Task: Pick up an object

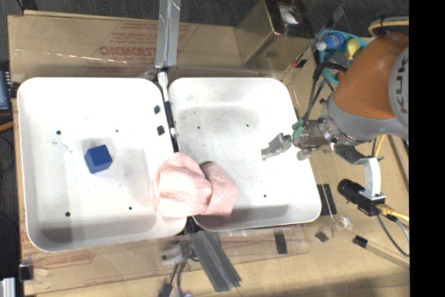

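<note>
Blue cube (99, 158) sits in the left bin (42, 219), toward its left side. Pink cloth (186, 186) drapes over the divider between bins at their near edge. My gripper (276, 146) hangs over the right bin (278, 97), near its right edge; finger state undeterminable.

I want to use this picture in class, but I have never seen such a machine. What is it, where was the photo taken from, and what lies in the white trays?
The photo comes from a fixed camera above a bench, looking down at a slant. The grey and orange shape on the right is a robot arm; its two-finger gripper hangs over the right bin, with nothing between its fingers. The left bin holds a small blue cube. A crumpled pink cloth lies draped across the divide between both bins. The arm's job is to pick something up.
</note>
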Motion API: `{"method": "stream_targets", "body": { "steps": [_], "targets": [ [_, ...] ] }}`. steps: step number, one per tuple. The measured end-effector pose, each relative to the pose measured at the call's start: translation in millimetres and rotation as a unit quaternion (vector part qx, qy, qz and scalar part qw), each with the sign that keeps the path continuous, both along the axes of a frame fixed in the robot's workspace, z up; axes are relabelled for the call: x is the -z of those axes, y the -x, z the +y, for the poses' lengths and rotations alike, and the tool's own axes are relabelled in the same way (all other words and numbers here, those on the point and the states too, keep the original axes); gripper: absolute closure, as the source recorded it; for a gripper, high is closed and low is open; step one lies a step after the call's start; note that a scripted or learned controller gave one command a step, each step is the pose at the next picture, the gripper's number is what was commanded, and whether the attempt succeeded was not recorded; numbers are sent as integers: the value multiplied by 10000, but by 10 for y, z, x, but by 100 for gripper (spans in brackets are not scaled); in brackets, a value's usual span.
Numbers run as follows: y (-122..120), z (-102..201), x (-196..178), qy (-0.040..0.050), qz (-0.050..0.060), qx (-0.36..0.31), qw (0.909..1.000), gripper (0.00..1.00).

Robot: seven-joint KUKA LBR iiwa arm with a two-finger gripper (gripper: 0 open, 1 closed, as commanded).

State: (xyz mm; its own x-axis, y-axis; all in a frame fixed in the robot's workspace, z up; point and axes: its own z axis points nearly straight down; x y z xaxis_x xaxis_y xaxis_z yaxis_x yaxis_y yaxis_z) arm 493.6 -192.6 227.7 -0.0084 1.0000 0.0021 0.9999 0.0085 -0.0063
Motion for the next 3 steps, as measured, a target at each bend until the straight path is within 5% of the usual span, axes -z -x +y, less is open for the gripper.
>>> {"method": "stream_targets", "body": {
  "steps": [1,2,3],
  "targets": [
    [-423,289,436,-6,-1,-818,9967,0],
    [-320,979,1371,-3,-11,-1552,9879,0],
    [-322,973,1276,0,-4,-1575,9875,100]
  ]
}}
